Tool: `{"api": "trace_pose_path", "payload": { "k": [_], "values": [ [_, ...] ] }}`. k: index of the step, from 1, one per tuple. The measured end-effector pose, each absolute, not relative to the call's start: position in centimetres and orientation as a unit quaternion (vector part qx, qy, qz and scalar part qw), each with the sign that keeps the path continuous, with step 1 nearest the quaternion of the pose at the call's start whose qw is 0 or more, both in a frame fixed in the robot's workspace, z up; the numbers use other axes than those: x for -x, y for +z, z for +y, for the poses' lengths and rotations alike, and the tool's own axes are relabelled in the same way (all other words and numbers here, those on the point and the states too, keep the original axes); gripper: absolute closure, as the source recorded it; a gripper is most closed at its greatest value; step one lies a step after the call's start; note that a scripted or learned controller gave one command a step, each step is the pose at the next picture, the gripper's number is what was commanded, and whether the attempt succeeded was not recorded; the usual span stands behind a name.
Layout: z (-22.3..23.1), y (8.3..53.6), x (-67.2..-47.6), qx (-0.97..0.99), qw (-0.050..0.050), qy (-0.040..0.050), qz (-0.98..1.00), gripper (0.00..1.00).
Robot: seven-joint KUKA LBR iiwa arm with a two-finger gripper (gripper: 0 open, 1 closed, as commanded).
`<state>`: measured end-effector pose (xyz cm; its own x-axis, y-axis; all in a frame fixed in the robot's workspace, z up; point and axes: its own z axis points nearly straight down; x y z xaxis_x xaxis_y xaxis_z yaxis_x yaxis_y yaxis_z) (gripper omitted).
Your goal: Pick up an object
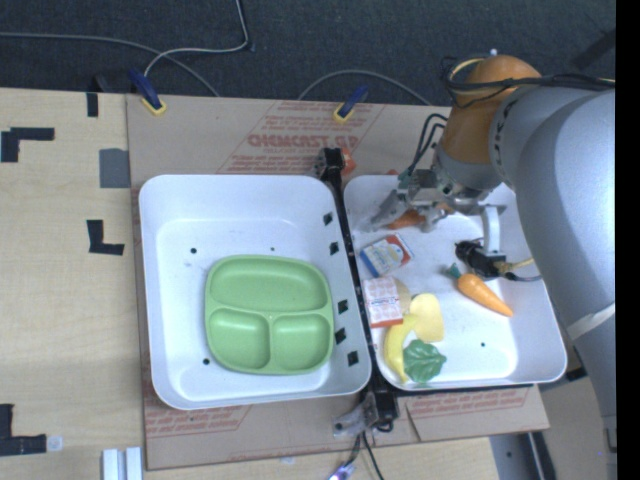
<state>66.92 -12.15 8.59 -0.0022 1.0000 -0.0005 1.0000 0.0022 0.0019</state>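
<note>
My gripper (402, 208) is down in the back left part of the right bin (540, 368). A small orange-red thing (404, 222) shows just under it, and I cannot tell whether it is held. Just in front lies a blue and white packet (385, 256), then a red and white packet (382, 301). A pale yellow piece (426, 315), a yellow banana (397, 346) and a green leafy toy (424, 361) cluster near the front. An orange carrot (485, 294) lies to the right of them.
The left bin (165, 218) holds a green divided plate (268, 313). A black divider (345, 258) runs between the bins. The grey arm (560, 198) covers the right bin's back right corner. Cardboard (280, 138) lies under both bins.
</note>
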Motion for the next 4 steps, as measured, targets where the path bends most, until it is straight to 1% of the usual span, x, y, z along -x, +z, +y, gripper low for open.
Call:
{"api": "trace_pose_path", "payload": {
  "k": [1, 2, 3, 4],
  "values": [
    [-11.2, 8.57, -66.89, -0.707, 0.001, 0.0, 0.708, 0.0],
    [-11.17, 9.56, -66.91, -0.706, 0.001, 0.0, 0.708, 1.0],
    [-11.18, 9.53, -66.88, -0.706, 0.001, -0.0004, 0.708, 0.0],
    [-11.14, 8.59, -66.03, -0.707, 0.001, 0.0, 0.708, 0.0]
  ]
}}
